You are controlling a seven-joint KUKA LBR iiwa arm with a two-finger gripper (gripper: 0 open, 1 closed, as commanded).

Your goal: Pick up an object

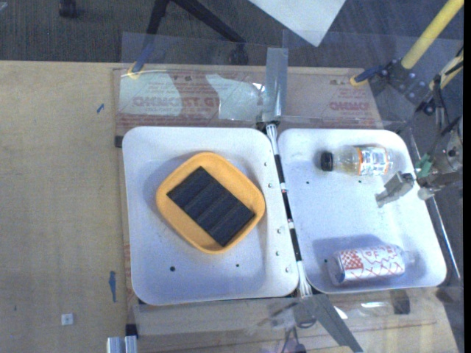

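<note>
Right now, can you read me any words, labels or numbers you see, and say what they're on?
Cardboard behind the bins: red print, mirrored and blurred, not readable.
Lying bottle: label too blurred to read.
Red and white can: pattern, maybe letters, not readable.
Yellow tray: no text.

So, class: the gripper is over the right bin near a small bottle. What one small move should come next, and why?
Probably shift the gripper up-left in the view toward the small bottle. The bottle lies on its side in the right bin, apart from the gripper, and is closer to it than the red-and-white can.
</note>
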